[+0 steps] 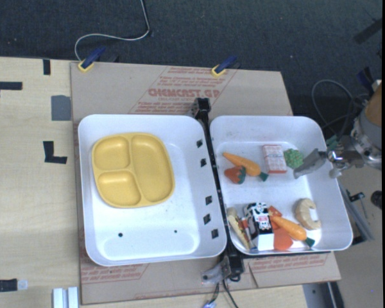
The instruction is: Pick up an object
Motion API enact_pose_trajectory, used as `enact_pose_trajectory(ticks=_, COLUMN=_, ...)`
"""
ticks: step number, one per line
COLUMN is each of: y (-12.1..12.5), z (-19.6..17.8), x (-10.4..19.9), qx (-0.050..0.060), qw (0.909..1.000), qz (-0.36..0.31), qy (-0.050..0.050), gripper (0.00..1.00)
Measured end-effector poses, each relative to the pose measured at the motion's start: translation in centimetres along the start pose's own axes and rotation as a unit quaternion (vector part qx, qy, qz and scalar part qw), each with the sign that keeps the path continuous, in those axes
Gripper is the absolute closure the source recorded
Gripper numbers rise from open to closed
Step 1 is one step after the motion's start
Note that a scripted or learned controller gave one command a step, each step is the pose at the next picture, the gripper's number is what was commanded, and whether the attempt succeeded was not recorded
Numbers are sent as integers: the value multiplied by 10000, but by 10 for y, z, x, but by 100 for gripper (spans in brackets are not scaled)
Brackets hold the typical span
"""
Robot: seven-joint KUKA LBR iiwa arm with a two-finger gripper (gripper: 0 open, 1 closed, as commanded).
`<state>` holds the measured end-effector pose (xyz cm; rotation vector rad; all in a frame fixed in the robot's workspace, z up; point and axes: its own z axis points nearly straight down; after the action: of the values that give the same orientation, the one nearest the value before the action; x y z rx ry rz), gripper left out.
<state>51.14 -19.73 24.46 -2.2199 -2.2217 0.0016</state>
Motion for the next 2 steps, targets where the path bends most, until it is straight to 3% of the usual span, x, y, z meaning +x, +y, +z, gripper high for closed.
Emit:
enact_pose_trajectory(ticks=1, y=51, z=139, x=51, qx=15, qw=10000, qz=-4, qy=7, gripper=0)
enact_pose_trajectory(ticks=2, y=101, z=158, x=-1, qx=-18, qw=10000, qz=-5, qy=0, gripper=0)
